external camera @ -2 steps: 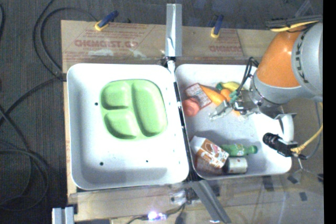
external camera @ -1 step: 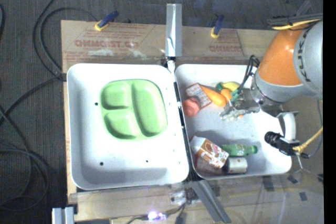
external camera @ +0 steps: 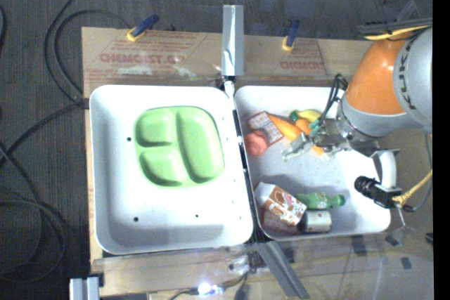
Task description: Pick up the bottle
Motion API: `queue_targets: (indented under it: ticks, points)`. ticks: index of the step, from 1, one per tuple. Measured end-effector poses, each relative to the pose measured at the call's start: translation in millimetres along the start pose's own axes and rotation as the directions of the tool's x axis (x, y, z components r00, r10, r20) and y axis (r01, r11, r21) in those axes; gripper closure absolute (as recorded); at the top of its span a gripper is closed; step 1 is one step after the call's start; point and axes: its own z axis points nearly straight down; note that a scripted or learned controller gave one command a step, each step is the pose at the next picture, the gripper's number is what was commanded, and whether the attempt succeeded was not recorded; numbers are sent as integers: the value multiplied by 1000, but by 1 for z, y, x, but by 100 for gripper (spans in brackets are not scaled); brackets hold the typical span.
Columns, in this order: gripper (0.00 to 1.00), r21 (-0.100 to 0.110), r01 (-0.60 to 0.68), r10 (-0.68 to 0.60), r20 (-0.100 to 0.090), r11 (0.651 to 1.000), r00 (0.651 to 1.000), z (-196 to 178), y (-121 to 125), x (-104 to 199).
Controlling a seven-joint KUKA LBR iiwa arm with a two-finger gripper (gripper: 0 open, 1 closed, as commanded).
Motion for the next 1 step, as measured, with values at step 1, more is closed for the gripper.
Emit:
queue_targets:
  ticks: [1]
  points:
    - [0, -18, -61, 61, -3, 998, 998, 89, -34, -36]
